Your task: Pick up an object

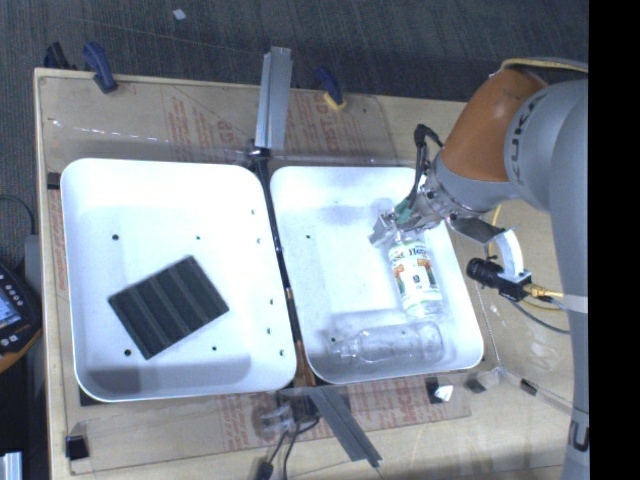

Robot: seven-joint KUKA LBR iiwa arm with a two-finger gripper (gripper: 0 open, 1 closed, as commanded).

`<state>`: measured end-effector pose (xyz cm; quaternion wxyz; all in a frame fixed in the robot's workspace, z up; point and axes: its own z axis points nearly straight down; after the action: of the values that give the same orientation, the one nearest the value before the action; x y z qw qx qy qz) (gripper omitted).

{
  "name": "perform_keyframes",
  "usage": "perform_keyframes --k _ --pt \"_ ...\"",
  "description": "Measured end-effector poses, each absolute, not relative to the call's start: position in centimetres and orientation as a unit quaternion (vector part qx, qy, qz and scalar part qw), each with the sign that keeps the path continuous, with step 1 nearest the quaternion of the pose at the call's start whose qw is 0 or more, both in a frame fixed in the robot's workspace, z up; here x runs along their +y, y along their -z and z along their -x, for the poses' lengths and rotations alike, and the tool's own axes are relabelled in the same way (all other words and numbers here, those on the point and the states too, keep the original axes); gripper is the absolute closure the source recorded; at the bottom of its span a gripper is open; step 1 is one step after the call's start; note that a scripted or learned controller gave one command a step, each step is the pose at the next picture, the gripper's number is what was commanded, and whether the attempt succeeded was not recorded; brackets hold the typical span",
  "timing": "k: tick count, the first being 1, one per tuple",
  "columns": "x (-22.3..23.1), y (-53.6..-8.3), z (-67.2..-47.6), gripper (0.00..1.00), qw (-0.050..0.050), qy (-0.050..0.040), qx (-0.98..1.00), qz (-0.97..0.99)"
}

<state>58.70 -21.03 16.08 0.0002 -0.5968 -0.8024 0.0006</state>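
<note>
- Counting from above, we find two shallow white bins side by side: the left bin (85, 193) and the right bin (300, 268), their inner rims nearly touching along the middle.
- We count one thing in the left bin: a dark ribbed pad (168, 306), lying flat and turned at a slant, towards the near left part of the floor.
- We count two bottles in the right bin. One is a small labelled bottle (415, 278) with a white and orange label, lying along the bin's right side with its cap end pointing away from the camera.
- The other is a clear plastic bottle (390, 344), lying on its side along the near wall, just below the labelled one; we cannot tell whether the two touch.
- We see one arm, grey with an orange band, reaching in from the right. Its gripper (398, 223) sits low at the cap end of the labelled bottle; whether the claw is released or clenched we cannot tell, as the view is too blurred there.
- Both bins rest on a pale wooden bench (160, 118). We count two blue clamps (100, 68) on its far edge, and a grey metal bar (272, 98) stands between the bins.
- Beyond the bench lies dark carpet (350, 18).
</note>
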Motion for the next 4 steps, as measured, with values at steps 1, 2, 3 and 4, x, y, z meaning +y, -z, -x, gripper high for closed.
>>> perform_keyframes --k 1,2,3,4 --pt "-19.8 -19.2 -64.8 1.00 -0.001 0.0002 -0.744 0.668" --pt "-19.8 -19.2 -64.8 0.00 -0.001 0.0002 -0.744 0.668" --pt "-20.9 -14.4 -60.6 0.00 0.001 -0.0011 -0.733 0.680" --pt "-20.9 -17.4 -59.0 0.00 0.002 -0.0006 -0.786 0.618"
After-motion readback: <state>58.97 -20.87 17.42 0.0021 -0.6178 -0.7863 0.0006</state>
